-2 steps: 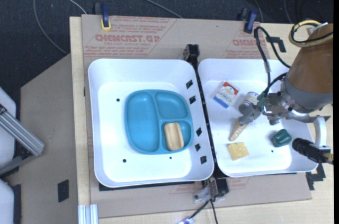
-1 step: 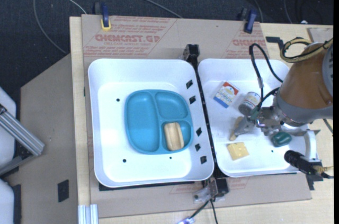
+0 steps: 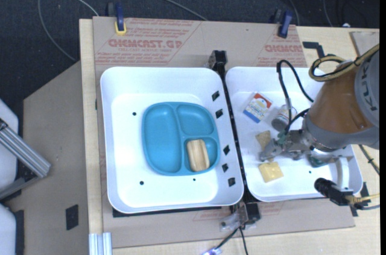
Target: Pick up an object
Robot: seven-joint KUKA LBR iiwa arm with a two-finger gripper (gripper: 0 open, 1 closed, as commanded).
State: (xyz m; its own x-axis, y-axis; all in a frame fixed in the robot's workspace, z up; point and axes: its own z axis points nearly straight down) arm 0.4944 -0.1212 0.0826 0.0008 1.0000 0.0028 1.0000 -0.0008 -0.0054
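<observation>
Left bin [image 3: 120, 127] carries a blue divided plate [image 3: 175, 127], with a tan bread-like roll [image 3: 197, 154] in its 4 o'clock compartment. Right bin [image 3: 253, 187]: arm [image 3: 344, 109] reaches in from 3 o'clock. Gripper [image 3: 278, 148] is low at bin centre, fingers' spread can't be made out, nothing visibly held. Pale yellow chunk [image 3: 271, 171] at 6 o'clock of gripper, tan piece [image 3: 263, 138] at 10, red-white-blue packet [image 3: 257, 108] at 11.

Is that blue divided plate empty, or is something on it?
Not empty: the blue plate holds one tan bread-like piece in its lower right compartment.
</observation>
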